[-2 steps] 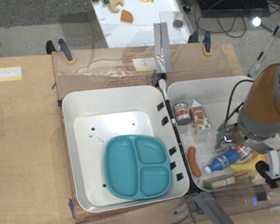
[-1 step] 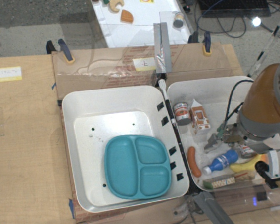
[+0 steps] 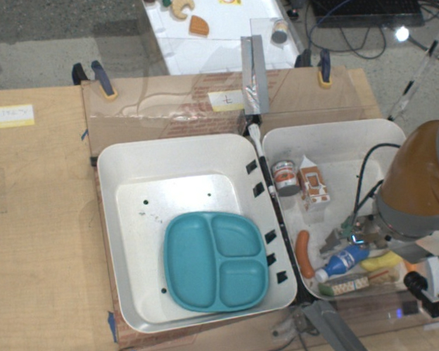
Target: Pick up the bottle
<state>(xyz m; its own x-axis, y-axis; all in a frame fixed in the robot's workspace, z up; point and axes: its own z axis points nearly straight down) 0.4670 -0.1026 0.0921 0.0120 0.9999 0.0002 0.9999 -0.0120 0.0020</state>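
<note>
Two shallow white bins sit side by side on a bench covered in brown cardboard, which is pinned at its far edge by blue-and-yellow clamps [image 3: 101, 78]. A pale wooden tabletop [image 3: 30, 229] stretches away toward 9 o'clock. Beyond the bench, at 12 o'clock, a white table [image 3: 210, 8] carries a few small toy foods, and a dark keyboard [image 3: 365, 3] with loose cables lies toward 1 o'clock on a grey speckled floor.

The left bin [image 3: 126, 180] holds a teal divided tray [image 3: 215, 261], lying flat toward the near side. The right bin [image 3: 333, 139] holds the clutter — a small can [image 3: 285, 178] and a little carton [image 3: 313, 184] near the divider, and a red sausage [image 3: 304, 251] along the bin's 7 o'clock side.

The bottle [image 3: 344, 260], blue with a white cap end, lies on its side at the near part of the right bin, just at 3 o'clock from the sausage, with a yellow item [image 3: 384, 261] touching its far end.

The arm [image 3: 427, 180] comes in from 3 o'clock, its orange band bulking over the bin. The gripper [image 3: 356, 232] sits low just above the bottle at its 12 o'clock — how wide it stands, and whether it has hold of anything, I cannot tell.
</note>
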